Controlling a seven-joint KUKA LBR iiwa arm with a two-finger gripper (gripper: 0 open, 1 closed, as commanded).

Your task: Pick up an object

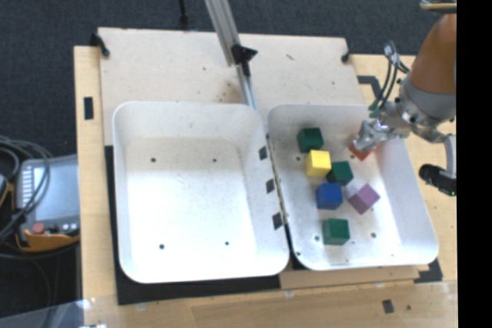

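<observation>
The gripper (369, 137) is seen low over the right bin (407, 196), toward its 1 o'clock corner, with the grey arm (430, 88) reaching in from 3 o'clock. A red block (361, 150) lies directly under the fingertips, partly covered by them. Whether the fingers are spread or closed cannot be told, and no block is shown clearly between them, so no hold can be claimed.

The step in hand is judged to be the approach or the closing on the red block; lifting is not yet done. For the next move, the fingers would need to be set on either side of the block, closed squarely, and raised straight up.

From the gripper outward, the other blocks are grouped toward 8 o'clock. A dark green block (340, 172) sits near the red one, touching a yellow block (318, 163). Another green block (310, 139) lies at 9 o'clock of the gripper. A blue block (329, 196) and a purple block (364, 198) lie just beside each other further down, and a third green block (336, 230) is found near the bin's 6 o'clock edge.

The near bin wall could hamper the fingers, and the dark green block could be nudged. The left bin (131, 188) lies well apart, with a metal pole (219, 8) rising at 12 o'clock.
</observation>
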